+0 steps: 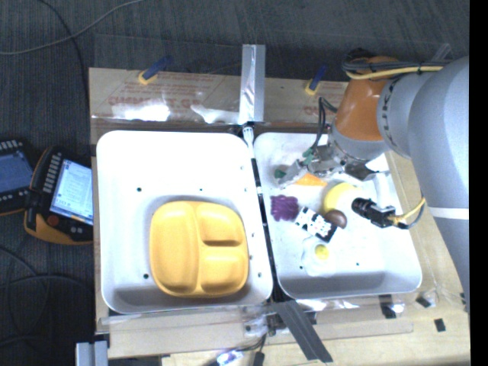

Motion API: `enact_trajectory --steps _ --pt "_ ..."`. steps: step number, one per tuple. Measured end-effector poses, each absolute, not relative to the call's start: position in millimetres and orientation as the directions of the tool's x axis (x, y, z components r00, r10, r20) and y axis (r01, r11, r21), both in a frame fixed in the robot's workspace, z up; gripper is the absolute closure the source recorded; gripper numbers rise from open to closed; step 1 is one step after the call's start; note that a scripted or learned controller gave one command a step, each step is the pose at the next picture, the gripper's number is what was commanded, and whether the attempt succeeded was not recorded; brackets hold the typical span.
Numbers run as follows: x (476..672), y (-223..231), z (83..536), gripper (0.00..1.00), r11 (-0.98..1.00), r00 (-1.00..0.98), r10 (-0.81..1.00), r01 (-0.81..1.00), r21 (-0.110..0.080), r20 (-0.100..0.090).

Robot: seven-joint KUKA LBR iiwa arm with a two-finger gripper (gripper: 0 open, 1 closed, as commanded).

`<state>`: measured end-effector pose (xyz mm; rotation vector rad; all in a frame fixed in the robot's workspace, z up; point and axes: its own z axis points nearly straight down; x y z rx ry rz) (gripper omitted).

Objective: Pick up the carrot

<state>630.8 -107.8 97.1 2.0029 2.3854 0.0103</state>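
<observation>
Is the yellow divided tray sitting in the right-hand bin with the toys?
No, the yellow tray lies in the left bin, while the purple toy and the other small items are in the right bin.

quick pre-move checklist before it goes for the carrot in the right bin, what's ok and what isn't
1. Carrot located: ok. The orange carrot lies in the right bin, near its far side.
2. Gripper over the carrot: ok. The gripper sits just above and beside it.
3. Carrot held: cannot tell. The wrist hides the contact.
4. Neighbours apart from the carrot: not ok. The yellow lemon sits close on its right, and a green item on its left.
5. Purple grapes out of the way: ok, nearer the camera than the carrot.
6. Yellow tray in the left bin: ok, away from the arm.
</observation>
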Motion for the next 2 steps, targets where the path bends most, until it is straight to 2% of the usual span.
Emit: enact_trajectory --steps 1,2 --pt "631.6 -107.5 107.4 1.00 0.173 -0.173 0.985 0.985 0.026 -0.016" --pt "631.6 -107.3 107.3 0.00 0.174 -0.173 0.985 0.984 0.026 -0.016"
